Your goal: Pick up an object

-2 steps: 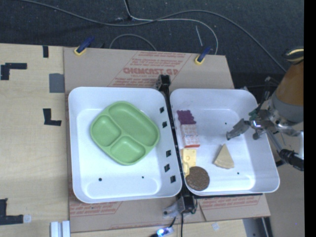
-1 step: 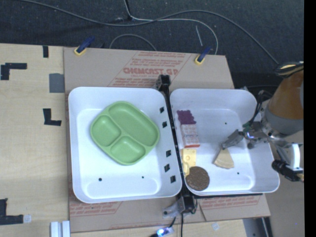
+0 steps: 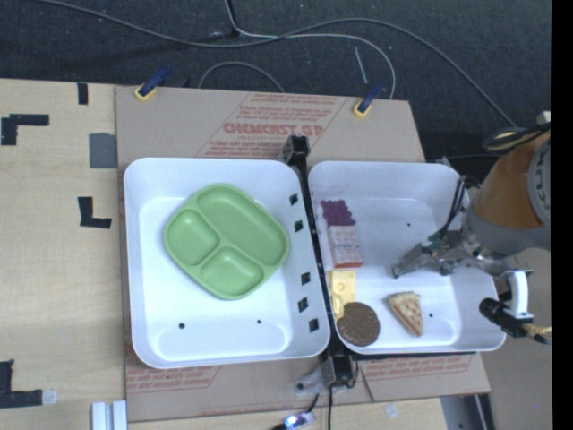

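Camera view: gripper low over right bin, fingers look near closed, exact gap unclear, nothing between them. Pie wedge just below fingers, cookie down-left, wafer left. Risk: closing on air, or nudging wedge against bin wall.

arm: grey body | orange band above wrist | dark metal fingers (slim, pointed)

A robotics lab: taped bench, clamped cardboard, trailing cables.
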